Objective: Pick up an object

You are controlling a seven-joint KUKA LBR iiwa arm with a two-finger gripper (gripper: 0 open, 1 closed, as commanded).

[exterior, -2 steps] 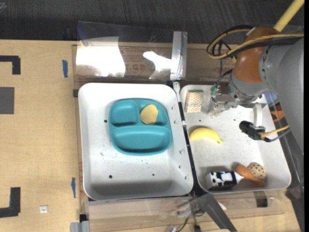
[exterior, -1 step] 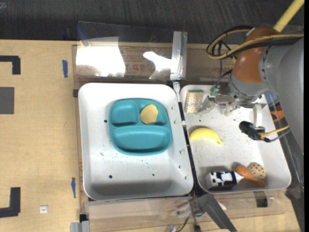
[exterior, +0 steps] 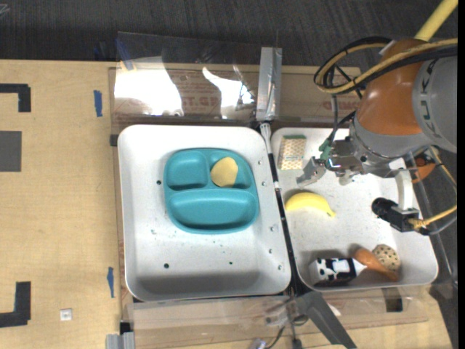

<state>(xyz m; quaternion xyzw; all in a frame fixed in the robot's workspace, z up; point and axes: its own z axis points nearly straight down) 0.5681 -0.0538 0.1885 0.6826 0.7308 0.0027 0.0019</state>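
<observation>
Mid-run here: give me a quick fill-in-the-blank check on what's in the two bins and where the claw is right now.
1. The teal divided tray lies in the ____ bin.
2. The yellowish round item sits in the tray's upper ____ compartment.
3. The claw hangs over the right bin, just above the yellow ____.
4. The black-and-white cow toy lies near the right bin's ____ edge.

Missing words: left; right; banana; bottom
</observation>
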